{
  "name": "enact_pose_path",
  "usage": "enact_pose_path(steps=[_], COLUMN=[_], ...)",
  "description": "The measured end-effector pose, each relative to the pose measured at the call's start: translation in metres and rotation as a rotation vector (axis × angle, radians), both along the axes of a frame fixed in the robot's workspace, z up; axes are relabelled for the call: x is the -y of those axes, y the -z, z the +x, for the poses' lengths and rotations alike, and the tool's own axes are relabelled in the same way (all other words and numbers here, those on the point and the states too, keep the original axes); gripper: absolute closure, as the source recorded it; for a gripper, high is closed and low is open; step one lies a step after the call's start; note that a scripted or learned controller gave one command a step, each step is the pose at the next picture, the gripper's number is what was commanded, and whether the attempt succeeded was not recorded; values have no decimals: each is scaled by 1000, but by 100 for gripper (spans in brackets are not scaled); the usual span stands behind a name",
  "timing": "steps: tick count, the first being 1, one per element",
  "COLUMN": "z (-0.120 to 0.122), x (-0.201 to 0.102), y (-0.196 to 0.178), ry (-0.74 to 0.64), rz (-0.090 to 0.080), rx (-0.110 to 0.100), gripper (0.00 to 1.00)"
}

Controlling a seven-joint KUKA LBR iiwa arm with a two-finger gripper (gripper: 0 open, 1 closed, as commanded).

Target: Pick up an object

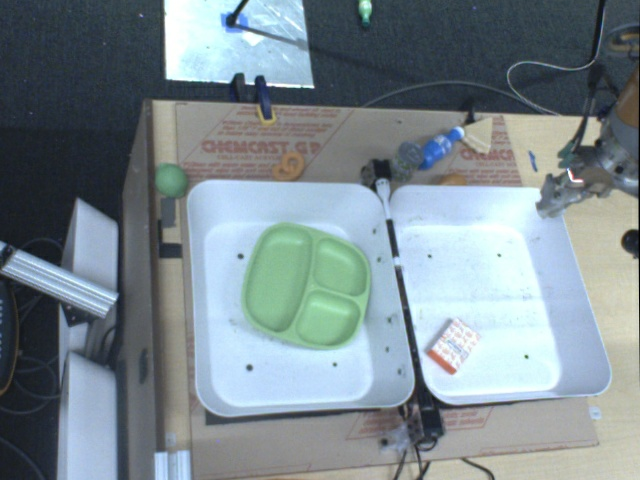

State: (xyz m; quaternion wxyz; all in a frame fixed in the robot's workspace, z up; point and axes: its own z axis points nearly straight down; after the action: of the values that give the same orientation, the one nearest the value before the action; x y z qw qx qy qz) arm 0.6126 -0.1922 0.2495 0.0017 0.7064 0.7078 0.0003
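Note:
A small red and white box [455, 346] lies flat in the right bin [500, 268], near its front left corner. A light green divided plate [305, 285] sits in the middle of the left bin [220, 248]. My gripper [556, 196] hangs at the far right, over the back right corner of the right bin, well away from the box. Nothing shows between its tips, and they look small and blurred.
A blue and clear bottle [432, 151] lies on the cardboard behind the bins. A green ball [171, 179] rests at the left bin's back left corner. An orange ring [288, 165] lies behind the left bin. Cables run across the back right.

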Motion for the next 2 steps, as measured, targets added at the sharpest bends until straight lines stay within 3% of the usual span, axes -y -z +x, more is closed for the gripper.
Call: enact_pose_path(steps=[1,2], z=[57,57], x=[14,14], y=[10,9], ry=[-3,-3], rz=[0,0], rx=[0,0], gripper=[100,0])
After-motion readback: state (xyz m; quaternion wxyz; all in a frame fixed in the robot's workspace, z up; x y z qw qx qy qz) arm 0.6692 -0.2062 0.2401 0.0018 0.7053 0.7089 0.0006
